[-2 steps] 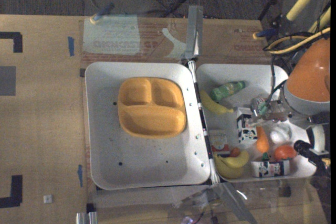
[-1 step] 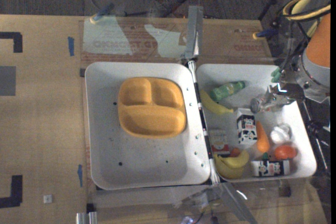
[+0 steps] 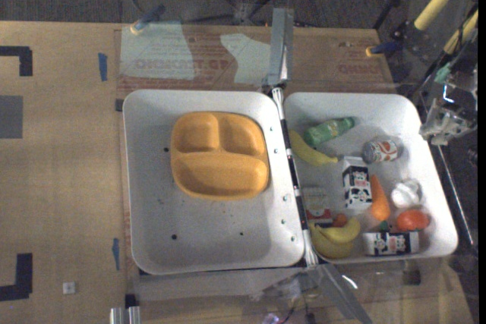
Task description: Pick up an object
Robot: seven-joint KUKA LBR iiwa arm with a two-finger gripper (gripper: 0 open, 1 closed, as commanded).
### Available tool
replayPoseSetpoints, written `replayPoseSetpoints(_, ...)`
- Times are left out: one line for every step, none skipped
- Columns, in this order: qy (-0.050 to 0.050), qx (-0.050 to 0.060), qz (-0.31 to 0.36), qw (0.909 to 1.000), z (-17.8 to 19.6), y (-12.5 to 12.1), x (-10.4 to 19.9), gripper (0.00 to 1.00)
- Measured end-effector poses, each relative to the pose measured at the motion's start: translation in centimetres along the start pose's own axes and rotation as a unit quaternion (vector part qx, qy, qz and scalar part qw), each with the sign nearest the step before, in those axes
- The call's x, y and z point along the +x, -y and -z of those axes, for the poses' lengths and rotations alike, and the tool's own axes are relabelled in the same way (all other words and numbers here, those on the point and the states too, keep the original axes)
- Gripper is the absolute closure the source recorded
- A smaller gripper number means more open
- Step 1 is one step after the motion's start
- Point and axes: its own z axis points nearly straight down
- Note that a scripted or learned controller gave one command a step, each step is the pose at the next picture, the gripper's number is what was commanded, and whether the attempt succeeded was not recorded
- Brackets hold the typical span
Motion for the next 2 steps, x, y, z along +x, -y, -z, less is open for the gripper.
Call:
replayPoseSetpoints(-0.001, 0.003, 0.025, 0.9997, -4.0, -1.0, 0.1, 1.00)
replayPoseSetpoints(0.000, 0.001, -0.144, 0.9895, -4.4, -3.0, -0.1, 1.00)
